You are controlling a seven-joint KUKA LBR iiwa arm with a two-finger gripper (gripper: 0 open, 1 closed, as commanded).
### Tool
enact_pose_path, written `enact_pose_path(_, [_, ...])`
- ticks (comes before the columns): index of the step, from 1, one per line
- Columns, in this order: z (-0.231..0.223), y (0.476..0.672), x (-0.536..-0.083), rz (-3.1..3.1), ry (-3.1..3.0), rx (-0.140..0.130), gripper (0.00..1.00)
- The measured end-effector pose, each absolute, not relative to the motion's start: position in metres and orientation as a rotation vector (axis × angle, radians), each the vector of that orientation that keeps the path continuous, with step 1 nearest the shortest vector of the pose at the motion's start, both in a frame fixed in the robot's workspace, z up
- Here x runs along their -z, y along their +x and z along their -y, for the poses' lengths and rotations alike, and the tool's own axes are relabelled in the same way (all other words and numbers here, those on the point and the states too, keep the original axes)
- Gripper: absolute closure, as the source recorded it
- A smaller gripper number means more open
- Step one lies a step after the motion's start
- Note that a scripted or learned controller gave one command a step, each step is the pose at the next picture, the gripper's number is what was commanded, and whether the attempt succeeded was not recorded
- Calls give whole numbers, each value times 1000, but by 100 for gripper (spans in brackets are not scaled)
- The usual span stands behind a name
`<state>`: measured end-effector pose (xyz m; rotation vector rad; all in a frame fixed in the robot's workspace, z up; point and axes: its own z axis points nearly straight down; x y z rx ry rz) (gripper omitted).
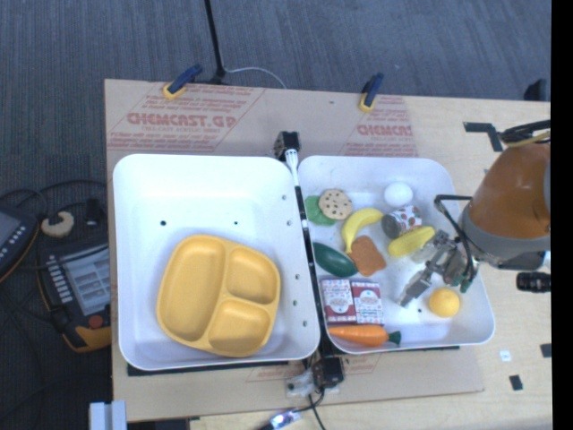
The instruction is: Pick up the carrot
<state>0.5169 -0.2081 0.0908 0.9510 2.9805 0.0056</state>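
Bench (179, 119) with 2 shallow white bins side by side. Left bin (179, 182): a yellow 3-compartment plate (219, 294), set toward the bin's near edge. Right bin (466, 330): the carrot (358, 335), orange with a green stub at its right end, lying lengthwise along the near edge, left of that edge's middle and just beside the near wall. Just behind the carrot, a red-and-white carton (352, 300); behind that, a brown piece (368, 255), a dark green vegetable (335, 259) against the left wall, and a banana (359, 225). Toward the far left corner, a cookie (336, 204) resting on a green disc (315, 210). Toward the far edge, a white egg (398, 193) with a small red-and-white cup (407, 216) just in front of it. Near the bin's middle, a yellow corn-like piece (412, 240), and toward the near right corner a lemon (444, 303). Gripper (419, 290) reaching in from the right wall, low over the bin floor between the carton and the lemon, well apart from the carrot (nothing visible between the fingers). Jaws seen parted, the 2 dark fingers spread toward the near edge. Orange band of the arm (515, 195) above the right wall.
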Motion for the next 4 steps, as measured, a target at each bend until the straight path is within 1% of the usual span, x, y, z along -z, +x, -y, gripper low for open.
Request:
enact_pose_path(1, [190,604,-91,-3101,371,8,0])
enact_pose_path(2, [225,513,-92,-3131,191,4,0])
enact_pose_path(3, [223,492,-92,-3089,-425,13,0])
enact_pose_path(4, [224,497,-92,-3032,-738,17,0])
